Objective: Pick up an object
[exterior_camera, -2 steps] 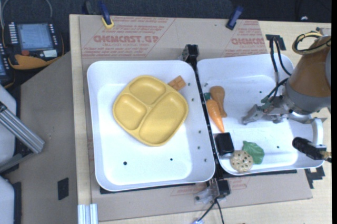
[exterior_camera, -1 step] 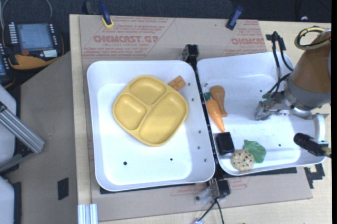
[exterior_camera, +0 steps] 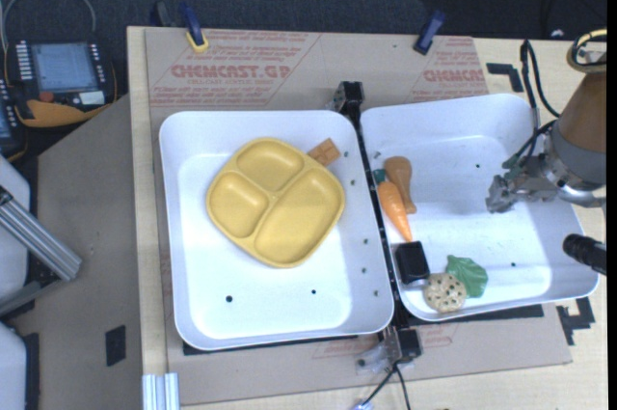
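2 white bins are sitting side by side; the left bin (exterior_camera: 193, 302) is holding a yellow divided plate (exterior_camera: 276, 202), far left of the gripper (exterior_camera: 503, 194). Gripper is hovering over bare floor in the right bin (exterior_camera: 453, 123), nothing between its fingers (spread unclear, cannot tell). Approach step, I judge. Carrot (exterior_camera: 393, 208) is lying left of it, cookie (exterior_camera: 444, 291) lower-left near the rim; the next move is needing a leftward reach with open room.
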Available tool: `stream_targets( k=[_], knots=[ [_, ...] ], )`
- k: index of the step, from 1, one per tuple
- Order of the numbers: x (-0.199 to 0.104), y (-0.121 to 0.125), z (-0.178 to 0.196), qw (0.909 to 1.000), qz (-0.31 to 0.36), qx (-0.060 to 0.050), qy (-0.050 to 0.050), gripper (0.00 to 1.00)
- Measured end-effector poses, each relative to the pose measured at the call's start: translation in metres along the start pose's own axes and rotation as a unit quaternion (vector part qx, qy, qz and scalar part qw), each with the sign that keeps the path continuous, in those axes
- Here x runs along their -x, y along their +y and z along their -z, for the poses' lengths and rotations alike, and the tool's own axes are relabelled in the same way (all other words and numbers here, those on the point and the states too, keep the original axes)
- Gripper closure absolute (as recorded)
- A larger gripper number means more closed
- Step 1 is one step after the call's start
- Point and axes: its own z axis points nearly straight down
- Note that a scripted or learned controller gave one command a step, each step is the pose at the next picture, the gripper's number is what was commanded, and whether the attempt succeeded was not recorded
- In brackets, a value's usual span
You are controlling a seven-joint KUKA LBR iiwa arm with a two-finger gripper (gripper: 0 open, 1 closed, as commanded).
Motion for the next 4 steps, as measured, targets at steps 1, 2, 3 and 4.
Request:
stream_targets(
  k=[1,2,3,4],
  knots=[
    [0.003,-0.008,0.047,1.0000,0.000,0.000,0.000,1.00],
    [0.001,-0.008,0.110,1.0000,0.001,0.003,-0.001,1.00],
    [0.001,-0.007,0.124,1.0000,0.001,0.001,0.000,1.00],
    [-0.046,0.002,0.113,1.0000,0.001,-0.002,0.001,1.00]
  ],
)
